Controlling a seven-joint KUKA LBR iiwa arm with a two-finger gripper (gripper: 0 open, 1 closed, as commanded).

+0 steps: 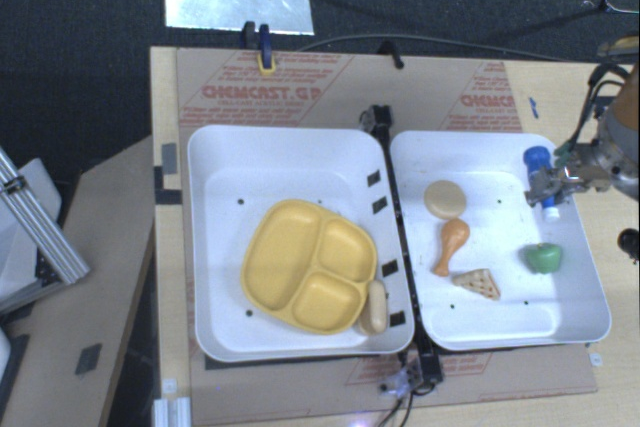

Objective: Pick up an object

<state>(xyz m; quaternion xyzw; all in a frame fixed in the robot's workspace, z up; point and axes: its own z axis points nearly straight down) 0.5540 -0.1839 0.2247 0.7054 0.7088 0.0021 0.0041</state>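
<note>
We start at the gripper (pixel 546 189), low over the far right corner of the right bin (pixel 500 335). We cannot tell whether it is open or closed, because the wrist hides that part. A small blue object (pixel 537 159) sits just beside it on the far side, touching or nearly so, and we cannot say that it is held. We judge this to be the target, since the arm has stopped closest to it.

Moving outward, a green piece (pixel 544 258) lies nearer along the same wall. A round beige piece (pixel 445 199), a toy drumstick (pixel 451 245) and a tan wedge (pixel 478 284) are spread apart mid-bin, so each looks open to a grasp. In the left bin (pixel 215 215), a yellow divided plate (pixel 310 265) has a pale oblong piece (pixel 375 306) against its near right edge. Both bins rest on the table (pixel 470 85).
</note>
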